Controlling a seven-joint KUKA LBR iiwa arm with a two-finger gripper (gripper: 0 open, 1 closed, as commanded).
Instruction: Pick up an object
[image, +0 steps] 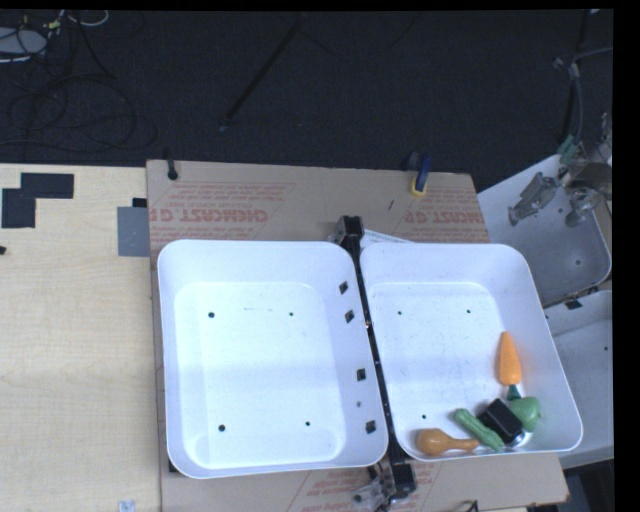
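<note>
Several small objects lie in the near right corner of the right bin (440, 300). An orange carrot-shaped piece (509, 359) lies along the right wall. Below it sit a black block (500, 421), a green piece (524, 410) beside it and a long green piece (478, 428) to its left. A tan gourd-shaped object (444, 441) rests against the front wall.
The left bin (255, 350) stands beside the right one, joined by a black clip strip (362, 330). Both rest on a cardboard sheet (300, 205). A grey metal plate (570, 240) lies at the right; a blue clamp (421, 172) is at the cardboard's far edge.
</note>
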